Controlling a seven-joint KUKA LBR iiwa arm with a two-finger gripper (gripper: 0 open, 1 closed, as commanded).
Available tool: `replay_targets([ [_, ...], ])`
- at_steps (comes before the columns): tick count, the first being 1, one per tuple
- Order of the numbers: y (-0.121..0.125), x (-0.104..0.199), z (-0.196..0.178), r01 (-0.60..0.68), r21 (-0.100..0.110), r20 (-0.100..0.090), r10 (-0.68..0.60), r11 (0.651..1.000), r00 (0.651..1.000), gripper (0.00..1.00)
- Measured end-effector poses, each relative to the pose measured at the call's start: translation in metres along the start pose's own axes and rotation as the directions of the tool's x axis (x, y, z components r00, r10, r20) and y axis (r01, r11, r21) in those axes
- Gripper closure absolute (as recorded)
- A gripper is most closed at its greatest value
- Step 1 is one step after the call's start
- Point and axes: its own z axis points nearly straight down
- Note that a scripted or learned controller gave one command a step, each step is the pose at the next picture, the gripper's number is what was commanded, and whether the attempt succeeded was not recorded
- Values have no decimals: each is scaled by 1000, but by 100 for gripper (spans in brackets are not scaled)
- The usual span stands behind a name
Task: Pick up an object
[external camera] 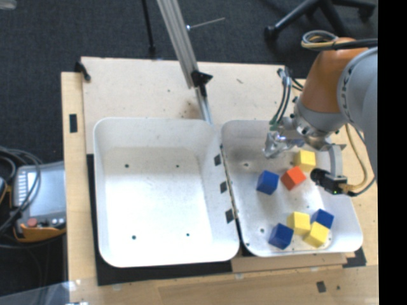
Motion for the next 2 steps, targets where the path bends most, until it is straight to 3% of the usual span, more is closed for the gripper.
replay_targets([
  [2, 1, 5, -102, 1, 0, 0, -1, 1000, 1000, 100],
])
